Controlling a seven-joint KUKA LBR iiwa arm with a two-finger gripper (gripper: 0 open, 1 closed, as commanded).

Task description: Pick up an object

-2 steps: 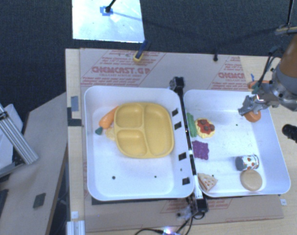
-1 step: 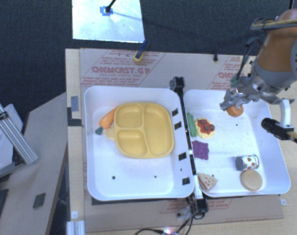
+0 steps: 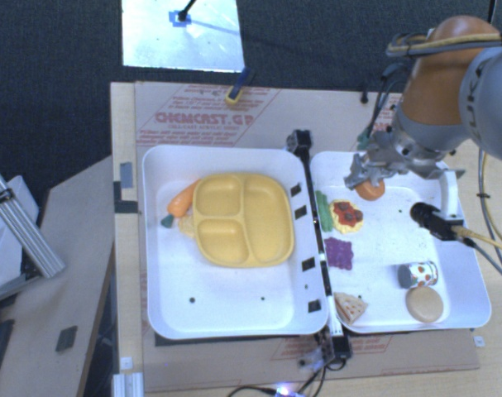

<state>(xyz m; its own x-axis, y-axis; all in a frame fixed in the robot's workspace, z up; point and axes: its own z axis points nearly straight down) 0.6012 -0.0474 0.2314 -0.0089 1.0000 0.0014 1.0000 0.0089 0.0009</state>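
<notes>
Arm (image 3: 449,81) reaches in from the right and is bent down over the far part of the right bin (image 3: 383,246). Gripper (image 3: 362,172) is low over that bin's far-left area, directly over an orange ball (image 3: 370,191); the ball's near half shows just below the gripper and the rest is covered by it. Cannot tell from this angle whether the gripper is open, closed or touching the ball. Other items in the right bin: a toy pizza slice (image 3: 347,215) just beside the ball on its near-left side; a green strip (image 3: 322,208) along the bin's left wall, next to the pizza slice; a purple bunch of grapes (image 3: 339,253) nearer the camera than the pizza slice, a little apart from it; a tan wedge (image 3: 350,307) in the near-left corner; a small can (image 3: 418,273) on its side toward the near-right; a round tan bun (image 3: 424,304) just beside the can on the near side. The left bin (image 3: 164,304) holds a yellow divided plate (image 3: 238,219) lying flat near its middle, with a toy carrot (image 3: 182,198) against the plate's far-left corner. The bins sit side by side, walls touching, on a cardboard sheet (image 3: 201,118) on the counter (image 3: 85,222).
</notes>
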